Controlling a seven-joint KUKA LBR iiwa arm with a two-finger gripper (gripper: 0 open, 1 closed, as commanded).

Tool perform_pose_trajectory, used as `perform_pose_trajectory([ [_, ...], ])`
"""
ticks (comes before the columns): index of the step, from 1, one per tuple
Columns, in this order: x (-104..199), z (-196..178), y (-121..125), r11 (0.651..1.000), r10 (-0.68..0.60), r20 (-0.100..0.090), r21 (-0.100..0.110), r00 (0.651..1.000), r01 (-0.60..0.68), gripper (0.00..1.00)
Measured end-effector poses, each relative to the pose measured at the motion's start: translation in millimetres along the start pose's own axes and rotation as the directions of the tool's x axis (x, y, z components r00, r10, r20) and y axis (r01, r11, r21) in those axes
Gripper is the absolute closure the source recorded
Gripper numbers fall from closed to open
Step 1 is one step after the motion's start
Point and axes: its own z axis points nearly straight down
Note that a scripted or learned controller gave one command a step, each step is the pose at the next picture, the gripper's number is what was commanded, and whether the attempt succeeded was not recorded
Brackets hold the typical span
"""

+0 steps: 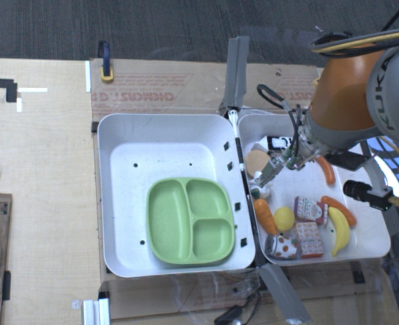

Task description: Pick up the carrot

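The carrot (264, 215) is located in the right bin (382, 246), at its left wall, beside a lemon (284, 218). The gripper (266, 175) is positioned just beyond the carrot; its opening cannot be determined.

Bright, even light from overhead; soft picture.

We see the white bins (118, 181) glaring slightly, faint shadows under the green tray (189, 220), mild blur on small items, and a dim dark floor (152, 12) at top.
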Motion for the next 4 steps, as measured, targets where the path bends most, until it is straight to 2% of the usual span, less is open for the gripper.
perform_pose_trajectory([
  [1, -84, 0, 62, 0.996, 0.084, 0.001, 0.000, 0.996, -0.084, 0.00],
  [2, -18, 0, 21, 1.000, 0.002, 0.000, 0.001, 1.000, -0.002, 0.00],
  [3, -30, 0, -23, 1.000, 0.020, -0.001, 0.001, 1.000, -0.020, 0.00],
  [4, -130, -5, -25, 0.988, -0.153, 0.003, -0.001, 0.988, 0.153, 0.00],
])
